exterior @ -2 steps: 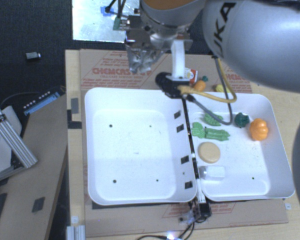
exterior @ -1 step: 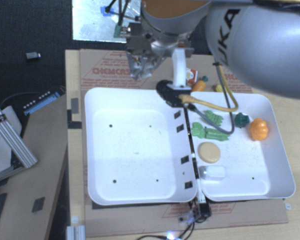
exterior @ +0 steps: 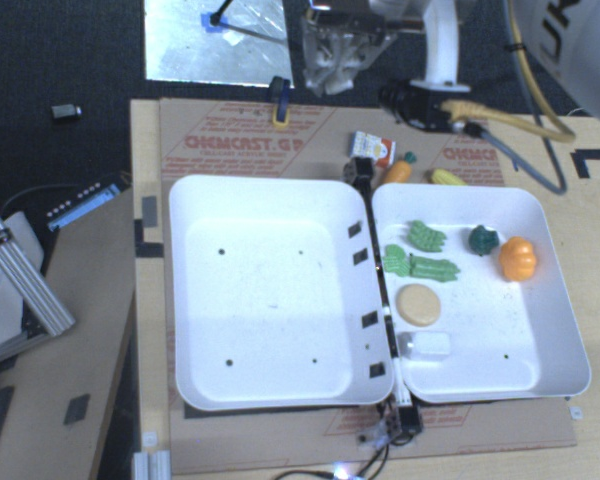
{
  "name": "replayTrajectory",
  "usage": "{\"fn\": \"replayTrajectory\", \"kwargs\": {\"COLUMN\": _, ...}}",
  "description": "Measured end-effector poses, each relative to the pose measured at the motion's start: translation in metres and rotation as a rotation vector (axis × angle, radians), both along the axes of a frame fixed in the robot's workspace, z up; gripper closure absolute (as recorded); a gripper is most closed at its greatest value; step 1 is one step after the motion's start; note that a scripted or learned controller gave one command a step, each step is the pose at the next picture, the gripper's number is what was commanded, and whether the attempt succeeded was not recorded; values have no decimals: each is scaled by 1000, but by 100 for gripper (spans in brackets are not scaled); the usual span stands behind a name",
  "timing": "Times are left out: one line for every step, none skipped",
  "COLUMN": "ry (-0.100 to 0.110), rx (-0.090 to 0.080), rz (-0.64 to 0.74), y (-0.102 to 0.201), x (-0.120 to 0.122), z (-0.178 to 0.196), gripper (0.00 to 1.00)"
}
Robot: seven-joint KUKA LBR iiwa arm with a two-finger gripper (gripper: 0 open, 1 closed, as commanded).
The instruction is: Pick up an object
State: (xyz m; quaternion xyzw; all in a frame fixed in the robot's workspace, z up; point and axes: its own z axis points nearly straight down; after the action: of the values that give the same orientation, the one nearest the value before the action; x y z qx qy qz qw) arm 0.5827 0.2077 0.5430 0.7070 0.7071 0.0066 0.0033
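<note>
Tool point(exterior: 330, 68) parked far above bins, nothing held, finger state cannot be told; orange object point(exterior: 518, 258), green pieces point(exterior: 420, 264) untouched in right bin point(exterior: 480, 378); pick not started.

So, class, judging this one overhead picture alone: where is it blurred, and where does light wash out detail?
Camera view: the gripper at the top is smeared and soft; the white bins glare bright, nearly hiding a pale block; the orange fruit and green toys stay fairly crisp.
</note>
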Motion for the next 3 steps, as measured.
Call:
{"fn": "replayTrajectory", "kwargs": {"ry": 16, "rx": -4, "rz": 8, "y": 28, "x": -36, "z": -25, "gripper": 100}}
{"fn": "replayTrajectory", "kwargs": {"ry": 17, "rx": -5, "rz": 6, "y": 27, "x": -90, "z": -55, "gripper": 100}}
{"fn": "replayTrajectory", "kwargs": {"ry": 14, "rx": -4, "rz": 4, "y": 26, "x": -96, "z": -60, "gripper": 100}}
